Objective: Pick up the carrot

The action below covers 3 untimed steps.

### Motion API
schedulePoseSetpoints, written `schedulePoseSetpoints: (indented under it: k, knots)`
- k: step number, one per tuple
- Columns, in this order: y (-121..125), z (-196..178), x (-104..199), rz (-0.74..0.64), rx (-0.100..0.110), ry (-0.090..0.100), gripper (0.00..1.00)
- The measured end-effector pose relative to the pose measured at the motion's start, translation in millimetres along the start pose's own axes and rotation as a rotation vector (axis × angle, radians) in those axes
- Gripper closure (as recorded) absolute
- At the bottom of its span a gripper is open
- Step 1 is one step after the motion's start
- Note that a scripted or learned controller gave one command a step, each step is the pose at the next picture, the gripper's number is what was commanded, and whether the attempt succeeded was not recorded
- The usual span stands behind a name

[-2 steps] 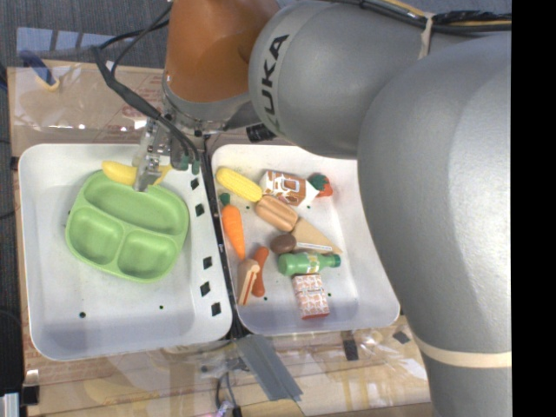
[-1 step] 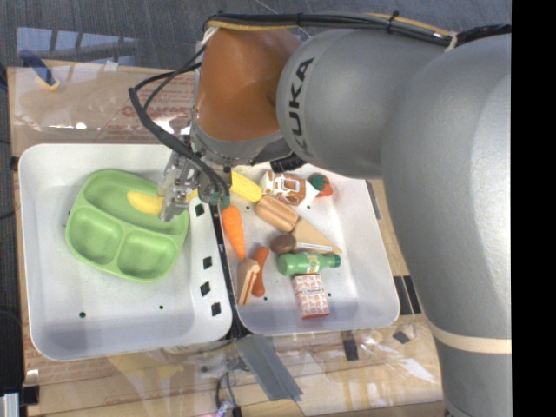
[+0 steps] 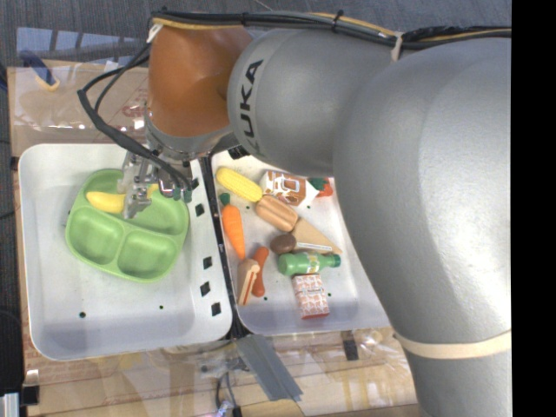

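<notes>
So from my feed, the pincer is hanging over the left bin, right above the green divided plate, with its tips down by the top compartment where a yellow banana sits. Honestly I cannot tell whether it's spread or pressed together; the metal bits blur into each other from this angle, and I don't see anything clearly caught in it.

The carrot is not over there at all. It's in the right bin, lying just past the divider between the two bins, so it's to the right of the pincer and a bit lower in the view, near but clearly apart from it. It's a bright orange taper, running roughly top to bottom along that inner wall, fat end up with a small green bit at the top, narrowing toward the bottom.

Around it: a corn cob just above, a hot dog just below, a sausage-like brown thing to its right, plus a green bottle and a small reddish packet further over. The big grey arm covers a lot of the right bin's far side.
</notes>
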<state>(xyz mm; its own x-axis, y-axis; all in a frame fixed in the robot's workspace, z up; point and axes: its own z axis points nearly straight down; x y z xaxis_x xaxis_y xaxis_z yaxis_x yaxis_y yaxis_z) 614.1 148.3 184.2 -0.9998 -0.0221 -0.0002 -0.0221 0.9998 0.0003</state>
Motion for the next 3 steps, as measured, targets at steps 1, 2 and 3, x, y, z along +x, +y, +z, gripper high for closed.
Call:
schedulePoseSetpoints:
  k: [1, 2, 3]
  knots:
    - [62, 54, -42, -0.034, 0.001, 0.005, 1.00]
    - [73, -90, 47, -0.060, -0.004, -0.013, 1.00]
    - [71, 76, 49, -0.215, 0.001, -0.007, 1.00]
